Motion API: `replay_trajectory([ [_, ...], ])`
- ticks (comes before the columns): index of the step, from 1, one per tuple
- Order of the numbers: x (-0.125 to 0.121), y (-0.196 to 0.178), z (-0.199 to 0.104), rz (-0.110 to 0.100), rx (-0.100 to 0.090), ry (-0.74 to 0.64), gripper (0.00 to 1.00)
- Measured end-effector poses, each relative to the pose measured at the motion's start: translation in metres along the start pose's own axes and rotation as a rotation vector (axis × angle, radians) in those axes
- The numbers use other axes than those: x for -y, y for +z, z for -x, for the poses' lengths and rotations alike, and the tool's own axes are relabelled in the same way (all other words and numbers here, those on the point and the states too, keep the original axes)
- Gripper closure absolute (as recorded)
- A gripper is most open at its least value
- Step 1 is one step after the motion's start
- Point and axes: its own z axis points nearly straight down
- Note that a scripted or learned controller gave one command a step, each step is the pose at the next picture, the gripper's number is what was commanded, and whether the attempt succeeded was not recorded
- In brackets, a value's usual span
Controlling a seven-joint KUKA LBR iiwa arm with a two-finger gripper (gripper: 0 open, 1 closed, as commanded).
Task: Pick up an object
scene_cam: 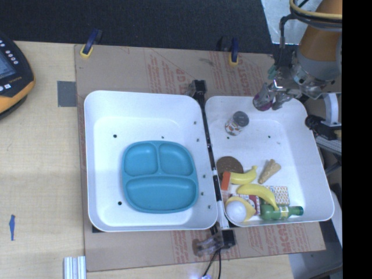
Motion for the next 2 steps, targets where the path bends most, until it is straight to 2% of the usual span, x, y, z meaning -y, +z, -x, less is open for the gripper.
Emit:
replay_trajectory([
  [1, 0.006, -0.018, -0.081, -0.008, -0.003, -0.002, 1.00],
  [2, 0.052, -0.027, -0.114, -0.012, -0.001, 0.001, 1.00],
])
